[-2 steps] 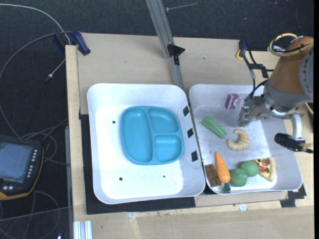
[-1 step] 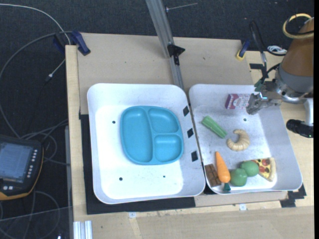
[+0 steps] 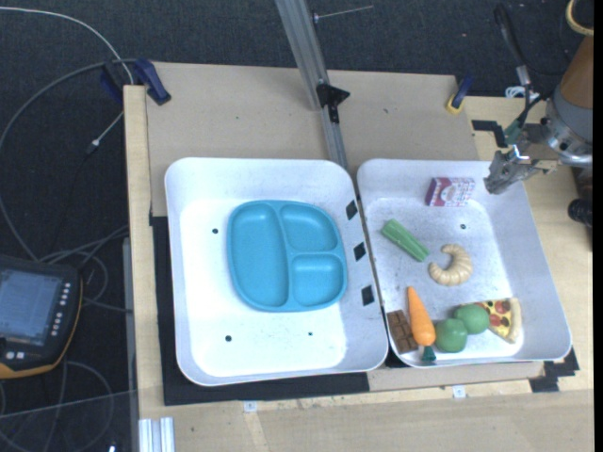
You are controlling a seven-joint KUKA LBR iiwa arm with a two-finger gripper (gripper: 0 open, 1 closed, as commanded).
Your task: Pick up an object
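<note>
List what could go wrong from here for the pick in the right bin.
1. The gripper hangs at the right bin's far rim, so a straight descent might hit the wall.
2. The carrot, chocolate bar, green fruit and pizza slice are crowded together; a grasp there may catch two or knock neighbours.

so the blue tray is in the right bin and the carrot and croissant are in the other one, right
Not quite. The camera view shows the blue tray in the left bin, not the right. The carrot and croissant are in the other bin, the right one.
</note>
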